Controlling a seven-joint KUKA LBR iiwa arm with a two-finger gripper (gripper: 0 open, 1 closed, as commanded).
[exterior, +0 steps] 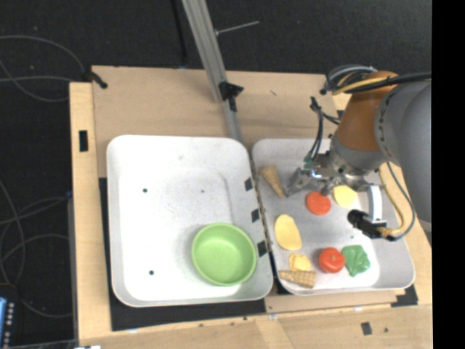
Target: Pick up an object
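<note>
I've got the gripper (314, 177) low in the right bin (396, 278), can't tell its grip state. Red ball (317, 203) sits just below it, yellow piece (344, 195) beside. Left bin (127, 195): green bowl (224, 254) near front edge, lots of room.

Grey arm (408, 129) with an orange wrist band (361, 118) and looping black cables (347, 75)

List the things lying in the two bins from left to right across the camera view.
Green bowl → tan cone-shaped piece → yellow oval piece → orange-red ball → red tomato → green pepper.
</note>
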